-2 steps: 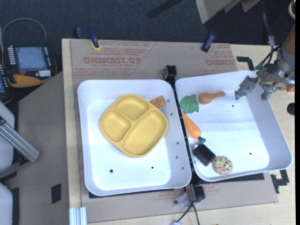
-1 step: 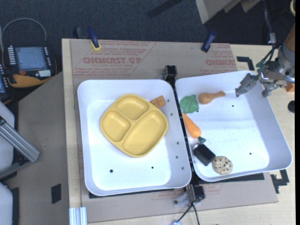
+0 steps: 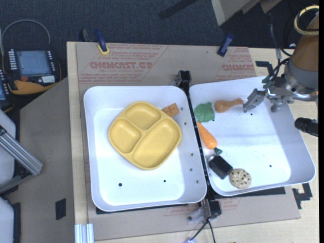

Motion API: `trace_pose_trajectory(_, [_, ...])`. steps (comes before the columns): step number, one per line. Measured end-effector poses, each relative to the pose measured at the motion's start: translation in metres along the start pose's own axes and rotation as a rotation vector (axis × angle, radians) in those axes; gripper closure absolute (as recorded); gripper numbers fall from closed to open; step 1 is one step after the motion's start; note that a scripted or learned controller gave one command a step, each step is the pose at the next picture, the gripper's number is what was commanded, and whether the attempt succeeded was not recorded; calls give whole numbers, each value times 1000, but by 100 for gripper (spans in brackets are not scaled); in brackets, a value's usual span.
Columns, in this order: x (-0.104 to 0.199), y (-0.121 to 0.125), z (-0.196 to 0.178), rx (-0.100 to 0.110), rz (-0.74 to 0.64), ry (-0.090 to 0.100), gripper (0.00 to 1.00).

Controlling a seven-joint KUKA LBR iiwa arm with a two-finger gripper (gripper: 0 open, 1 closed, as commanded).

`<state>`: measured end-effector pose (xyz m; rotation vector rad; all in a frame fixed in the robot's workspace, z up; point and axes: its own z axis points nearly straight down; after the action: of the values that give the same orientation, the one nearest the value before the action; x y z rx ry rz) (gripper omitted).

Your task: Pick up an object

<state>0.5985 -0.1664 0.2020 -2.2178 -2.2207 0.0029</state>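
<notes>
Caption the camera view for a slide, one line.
End effector hovers over the right bin near a drumstick; yellow divided plate sits in the left bin.

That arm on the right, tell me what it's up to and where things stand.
The arm's pincer is over the right bin, near its far edge, just right of a tan drumstick. Nothing is between its fingers. Also in that bin, along its left side: a green piece, a carrot, a black block and a cookie. The left bin holds a yellow divided plate and a small brown block. Nothing has been picked up yet.
</notes>
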Motion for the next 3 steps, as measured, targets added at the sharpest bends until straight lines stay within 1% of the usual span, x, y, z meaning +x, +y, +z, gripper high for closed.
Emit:
trace_pose_trajectory(1, [-3, -6, 45, 2, 2, 0, 0])
trace_pose_trajectory(2, [-7, -9, 104, -5, 2, -4, 0])
trace_pose_trajectory(3, [-8, -7, 88, -15, 2, -8, 100])
